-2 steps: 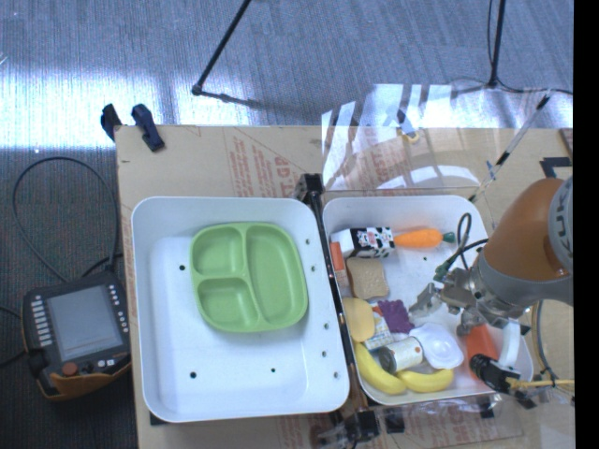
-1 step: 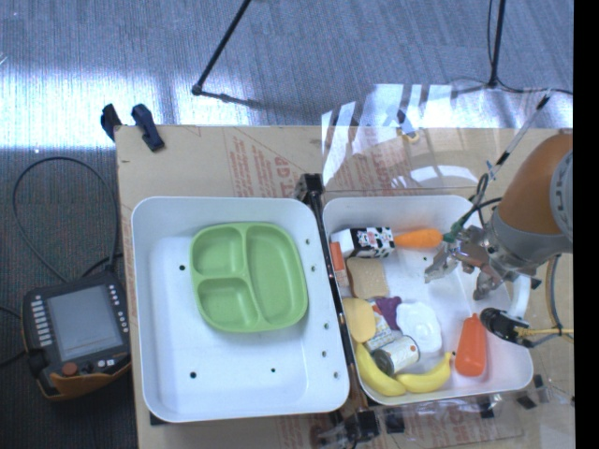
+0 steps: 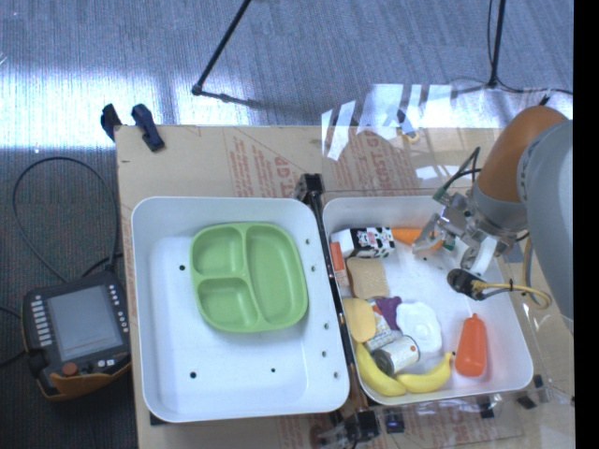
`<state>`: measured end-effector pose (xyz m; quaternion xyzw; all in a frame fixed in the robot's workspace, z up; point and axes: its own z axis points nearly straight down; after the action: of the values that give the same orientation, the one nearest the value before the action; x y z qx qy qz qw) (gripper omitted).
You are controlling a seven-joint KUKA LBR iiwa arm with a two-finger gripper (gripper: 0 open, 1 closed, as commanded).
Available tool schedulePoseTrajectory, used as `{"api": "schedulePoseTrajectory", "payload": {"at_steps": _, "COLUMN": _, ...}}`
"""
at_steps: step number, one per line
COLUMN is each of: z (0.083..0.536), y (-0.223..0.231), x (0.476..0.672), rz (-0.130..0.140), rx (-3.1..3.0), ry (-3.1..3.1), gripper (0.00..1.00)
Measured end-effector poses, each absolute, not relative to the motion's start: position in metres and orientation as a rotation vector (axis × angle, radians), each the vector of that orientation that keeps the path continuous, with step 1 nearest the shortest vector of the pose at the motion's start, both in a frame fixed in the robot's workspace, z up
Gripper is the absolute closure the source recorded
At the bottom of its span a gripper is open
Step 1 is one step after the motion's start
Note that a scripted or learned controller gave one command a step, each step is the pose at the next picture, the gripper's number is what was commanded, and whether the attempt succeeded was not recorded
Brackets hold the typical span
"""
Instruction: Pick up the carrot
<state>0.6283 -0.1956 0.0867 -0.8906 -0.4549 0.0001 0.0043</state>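
The carrot (image 3: 406, 235), a short orange piece, lies near the back wall of the right bin (image 3: 520, 348), just right of a black-and-white cow-patterned carton (image 3: 372, 241). My gripper (image 3: 434, 239) hangs low over the bin at the carrot's right end, either touching it or very close to it. A bit of orange shows under the gripper's tip. The grey arm with its orange band reaches in from the right.
The right bin also holds a bread slice (image 3: 368, 276), a yellow potato-like item (image 3: 358, 318), a white fried egg (image 3: 418, 325), a can (image 3: 398, 354), a banana (image 3: 404, 380) and an orange bottle (image 3: 471, 344). A green divided plate (image 3: 249, 276) lies in the left bin (image 3: 150, 251).
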Motion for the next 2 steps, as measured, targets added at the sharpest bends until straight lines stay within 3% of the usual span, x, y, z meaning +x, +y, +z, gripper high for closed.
{"api": "schedulePoseTrajectory", "payload": {"at_steps": 1, "z": 0.082, "y": -0.195, "x": 0.639, "rz": 0.044, "rx": -3.0, "ry": -0.832, "gripper": 0.0}}
{"api": "schedulePoseTrajectory", "payload": {"at_steps": 2, "z": 0.086, "y": -0.171, "x": 0.634, "rz": 0.014, "rx": -3.102, "ry": -0.44, "gripper": 0.0}}
